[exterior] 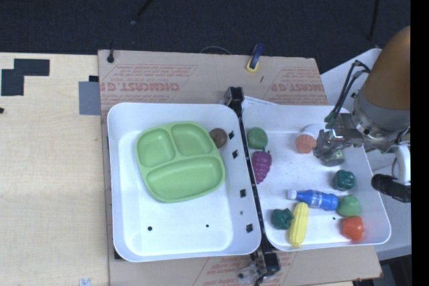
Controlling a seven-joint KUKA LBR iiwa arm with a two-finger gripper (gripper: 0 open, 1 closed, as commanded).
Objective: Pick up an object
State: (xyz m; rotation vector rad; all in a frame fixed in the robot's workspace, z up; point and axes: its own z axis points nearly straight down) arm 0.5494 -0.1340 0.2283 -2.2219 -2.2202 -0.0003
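The gripper (330,152) hung at the frame's right over the right bin (281,144); whether its fingers were open could not be told; an orange ball (305,143) lay just left of it.

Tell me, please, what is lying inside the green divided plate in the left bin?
The green divided plate has three compartments, and all of them look bare. A brown ball sits beside its rim, not inside. The plate hides whatever lies beneath it.

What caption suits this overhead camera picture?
Robot hand poised above right bin of toy food; green divided plate in left bin.
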